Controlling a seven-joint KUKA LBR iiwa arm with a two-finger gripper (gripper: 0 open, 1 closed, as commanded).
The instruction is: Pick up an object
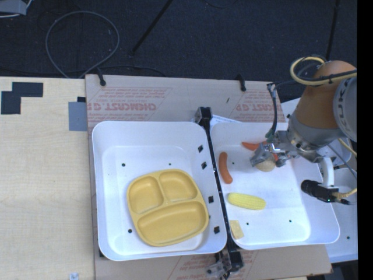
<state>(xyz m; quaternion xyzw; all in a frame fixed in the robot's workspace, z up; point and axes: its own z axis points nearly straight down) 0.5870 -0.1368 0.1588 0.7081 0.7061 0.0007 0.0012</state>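
The end effector (pixel 265 156) sits over a small tan ball (pixel 266 165) at three o'clock; grip unclear. It looks light, round, slippery; pinch its middle.

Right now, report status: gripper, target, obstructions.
Gripper low in right bin, over a small tan object; grasp unconfirmed. Orange piece beside it. Sausage and corn lie apart, untouched.

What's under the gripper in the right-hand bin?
A pale, roundish object sits right beneath the gripper, its lower edge showing. An orange piece pokes out to the left. The gripper covers the rest of both.
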